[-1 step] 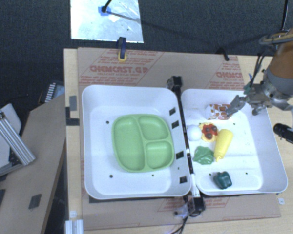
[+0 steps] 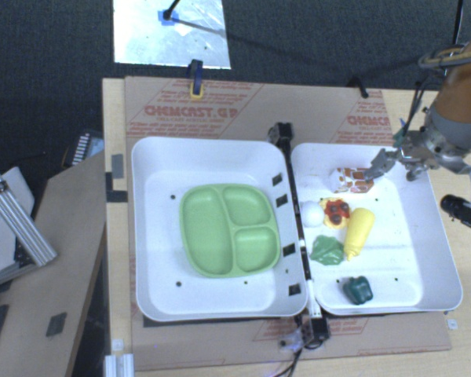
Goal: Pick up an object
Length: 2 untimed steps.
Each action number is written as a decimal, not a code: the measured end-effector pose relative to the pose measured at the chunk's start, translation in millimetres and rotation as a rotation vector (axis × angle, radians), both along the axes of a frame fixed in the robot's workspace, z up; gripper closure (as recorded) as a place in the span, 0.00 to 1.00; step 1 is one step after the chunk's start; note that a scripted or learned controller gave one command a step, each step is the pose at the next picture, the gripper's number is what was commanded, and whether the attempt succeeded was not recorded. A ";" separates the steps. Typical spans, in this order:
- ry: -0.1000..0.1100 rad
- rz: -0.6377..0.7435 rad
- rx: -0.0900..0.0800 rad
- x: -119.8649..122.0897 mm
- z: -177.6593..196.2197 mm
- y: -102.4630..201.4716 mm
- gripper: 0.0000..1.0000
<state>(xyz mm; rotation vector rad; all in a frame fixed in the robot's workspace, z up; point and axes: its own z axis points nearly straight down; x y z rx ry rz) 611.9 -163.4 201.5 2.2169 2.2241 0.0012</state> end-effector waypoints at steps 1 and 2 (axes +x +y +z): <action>0.003 -0.002 0.000 8.3 -53.6 -5.7 0.00; 0.003 0.002 0.001 9.9 -100.6 3.8 0.00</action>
